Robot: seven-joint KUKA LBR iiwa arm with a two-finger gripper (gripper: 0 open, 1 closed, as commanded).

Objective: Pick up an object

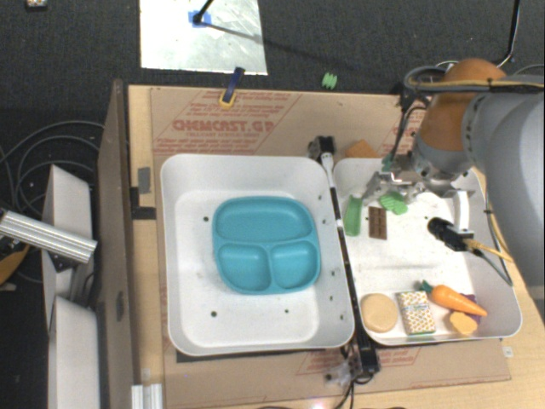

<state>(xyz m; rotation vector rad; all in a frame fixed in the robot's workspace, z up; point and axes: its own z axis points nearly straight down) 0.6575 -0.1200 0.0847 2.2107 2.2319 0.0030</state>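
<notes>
The end effector (393, 186) sits low over the far part of the right bin (502, 313), right at a green piece (394, 202), but I cannot tell how it is set or whether it has hold of anything. A brown block (377, 221) and a green stick (352, 216) lie just beside, so a closing grasp could nudge them or catch two. The piece may also slip out on lifting.

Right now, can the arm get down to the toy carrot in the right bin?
Probably yes. The carrot lies uncovered near the right bin's front edge, with only a patterned block and an orange piece beside it. The end effector is over the bin's far end.
</notes>
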